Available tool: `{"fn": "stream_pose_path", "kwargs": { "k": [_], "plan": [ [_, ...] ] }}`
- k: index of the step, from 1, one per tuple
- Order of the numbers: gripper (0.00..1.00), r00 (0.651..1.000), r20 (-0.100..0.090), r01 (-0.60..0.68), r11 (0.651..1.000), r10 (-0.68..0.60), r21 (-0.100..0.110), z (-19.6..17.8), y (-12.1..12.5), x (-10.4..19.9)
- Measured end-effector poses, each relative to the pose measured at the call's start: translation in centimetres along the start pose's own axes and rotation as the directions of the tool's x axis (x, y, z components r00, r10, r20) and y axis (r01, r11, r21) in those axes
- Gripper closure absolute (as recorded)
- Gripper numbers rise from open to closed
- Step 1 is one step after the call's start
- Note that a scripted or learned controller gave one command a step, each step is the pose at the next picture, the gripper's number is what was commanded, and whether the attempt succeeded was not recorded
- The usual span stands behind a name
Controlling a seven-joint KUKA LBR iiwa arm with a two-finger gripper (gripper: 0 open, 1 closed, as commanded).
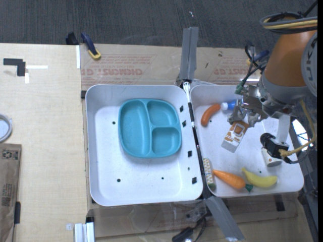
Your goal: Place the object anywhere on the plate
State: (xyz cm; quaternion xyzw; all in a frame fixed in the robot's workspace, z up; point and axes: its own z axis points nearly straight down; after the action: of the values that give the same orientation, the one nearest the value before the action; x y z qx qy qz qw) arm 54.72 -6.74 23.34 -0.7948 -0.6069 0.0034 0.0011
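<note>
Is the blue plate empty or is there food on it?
Empty. The blue plate in the left bin shows all three sections bare; the carrot and banana lie in the right bin.

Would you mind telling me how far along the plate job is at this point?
Early stage. The gripper sits over the right bin, with a small orange-and-white box hanging just below it, apparently lifted. The blue plate in the left bin holds nothing yet, so the carry across and the release remain.

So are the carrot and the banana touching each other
Cannot tell. In the camera view the carrot lies end to end with the banana by the right bin's near edge; the carrot's green tip hides any gap.
</note>
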Motion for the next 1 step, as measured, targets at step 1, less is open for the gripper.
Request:
{"fn": "stream_pose_path", "kwargs": {
  "k": [1],
  "plan": [
    [1.00, 0.996, -0.001, 0.092, 0.996, -0.092, 0.000, 4.32, 2.11, 8.63]
  ]
}}
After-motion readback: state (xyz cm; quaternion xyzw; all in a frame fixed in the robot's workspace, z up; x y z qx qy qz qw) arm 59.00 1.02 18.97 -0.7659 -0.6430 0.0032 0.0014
